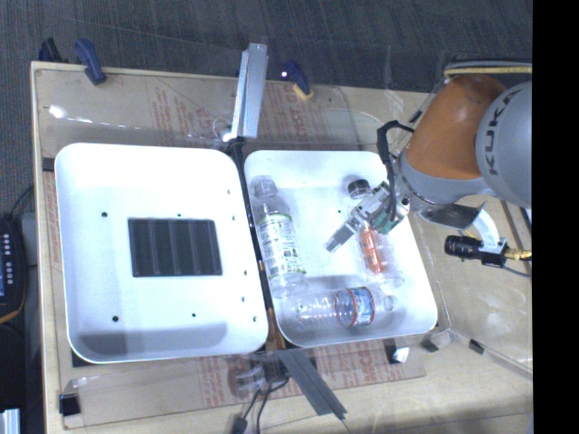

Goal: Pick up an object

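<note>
My gripper (360, 222) hangs over the middle of the right bin (418, 283), reaching in from the right. Just to its right and below it lies a small orange-tinted bottle (374, 251), close to or touching the gripper. A clear water bottle (276, 231) lies along the bin's left wall. A second clear bottle with a blue label (342, 306) lies along the front wall. A small dark-capped item (356, 188) sits near the back, just above the gripper. I see nothing held in the gripper.
The left bin (81, 179) holds a flat black ribbed block (175, 247) at its middle. A metal bar (249, 89) stands at the back between the bins. Blue clamps (89, 60) grip the bench's far edge.
</note>
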Available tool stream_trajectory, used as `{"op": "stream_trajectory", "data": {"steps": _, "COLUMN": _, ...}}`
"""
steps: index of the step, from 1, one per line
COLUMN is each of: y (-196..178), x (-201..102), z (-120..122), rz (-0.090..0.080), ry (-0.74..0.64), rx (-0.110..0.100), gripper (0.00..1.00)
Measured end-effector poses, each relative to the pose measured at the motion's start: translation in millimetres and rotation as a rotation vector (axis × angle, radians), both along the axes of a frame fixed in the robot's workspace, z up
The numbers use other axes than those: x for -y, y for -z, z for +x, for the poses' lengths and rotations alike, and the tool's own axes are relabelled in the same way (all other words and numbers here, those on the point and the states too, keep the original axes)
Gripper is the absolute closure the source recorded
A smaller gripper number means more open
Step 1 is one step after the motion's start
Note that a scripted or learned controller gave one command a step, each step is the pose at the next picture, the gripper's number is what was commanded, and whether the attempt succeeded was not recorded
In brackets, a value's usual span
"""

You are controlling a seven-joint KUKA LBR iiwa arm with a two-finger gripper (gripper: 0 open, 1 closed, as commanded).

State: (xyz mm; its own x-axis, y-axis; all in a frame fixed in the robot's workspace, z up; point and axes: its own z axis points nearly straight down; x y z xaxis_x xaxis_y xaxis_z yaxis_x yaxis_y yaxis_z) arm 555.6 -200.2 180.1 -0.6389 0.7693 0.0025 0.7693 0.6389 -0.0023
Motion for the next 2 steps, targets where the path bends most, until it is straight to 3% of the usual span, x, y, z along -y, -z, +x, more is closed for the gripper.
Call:
{"op": "stream_trajectory", "data": {"steps": 1, "y": -16, "x": 7, "z": 27, "rz": -0.002, "ry": 0.165, "rx": 0.005, "gripper": 0.0}}
{"op": "stream_trajectory", "data": {"steps": 2, "y": 5, "x": 9, "z": 7, "rz": -0.001, "ry": 0.173, "rx": 0.001, "gripper": 0.0}}
